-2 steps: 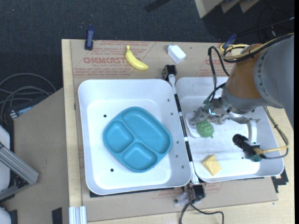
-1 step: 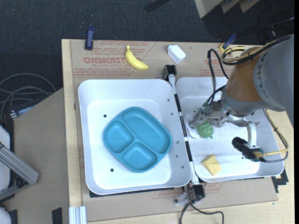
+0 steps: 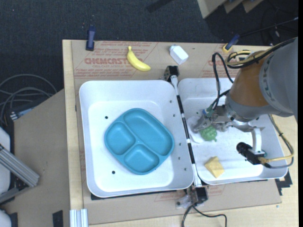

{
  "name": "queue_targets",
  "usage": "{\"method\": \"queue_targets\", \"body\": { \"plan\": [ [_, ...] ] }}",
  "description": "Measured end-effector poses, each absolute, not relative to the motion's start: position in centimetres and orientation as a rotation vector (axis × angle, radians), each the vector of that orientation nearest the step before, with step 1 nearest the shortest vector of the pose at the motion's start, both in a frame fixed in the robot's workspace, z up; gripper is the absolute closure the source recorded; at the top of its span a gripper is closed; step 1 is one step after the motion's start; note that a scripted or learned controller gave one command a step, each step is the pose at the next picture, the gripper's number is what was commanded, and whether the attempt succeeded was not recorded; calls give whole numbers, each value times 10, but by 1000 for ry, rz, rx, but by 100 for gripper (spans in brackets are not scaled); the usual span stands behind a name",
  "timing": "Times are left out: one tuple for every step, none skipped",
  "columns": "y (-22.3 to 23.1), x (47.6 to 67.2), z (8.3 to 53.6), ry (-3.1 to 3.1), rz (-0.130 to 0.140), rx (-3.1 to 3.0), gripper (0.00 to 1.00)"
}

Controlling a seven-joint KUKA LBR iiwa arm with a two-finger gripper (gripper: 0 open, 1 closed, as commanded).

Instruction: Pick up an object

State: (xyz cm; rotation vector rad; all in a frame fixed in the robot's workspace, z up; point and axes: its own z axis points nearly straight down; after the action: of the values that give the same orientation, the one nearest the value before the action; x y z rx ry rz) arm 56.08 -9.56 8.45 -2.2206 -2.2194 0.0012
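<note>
In the right bin [image 3: 246, 171] a small green object [image 3: 209, 134] lies near the left side, and a yellow block [image 3: 214, 167] sits near the front. My gripper [image 3: 206, 122] is low in that bin, directly above and against the green object. The grey arm with its orange band [image 3: 246, 86] comes in from the right and covers much of the bin's back half. A blue divided tray [image 3: 138, 140] lies in the middle of the left bin [image 3: 94, 98].
On the bench behind the bins lie a yellow banana [image 3: 137, 60], a small white block [image 3: 179, 54] and a blue item [image 3: 90, 37]. Black cables [image 3: 218, 77] loop over the right bin. A black clip [image 3: 171, 72] sits at the divider between the bins.
</note>
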Motion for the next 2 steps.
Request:
{"method": "queue_targets", "body": {
  "plan": [
    [-94,564,84,-2221,0,-2222,0],
    [-92,554,84,-2219,1,-2221,0]
  ]
}}
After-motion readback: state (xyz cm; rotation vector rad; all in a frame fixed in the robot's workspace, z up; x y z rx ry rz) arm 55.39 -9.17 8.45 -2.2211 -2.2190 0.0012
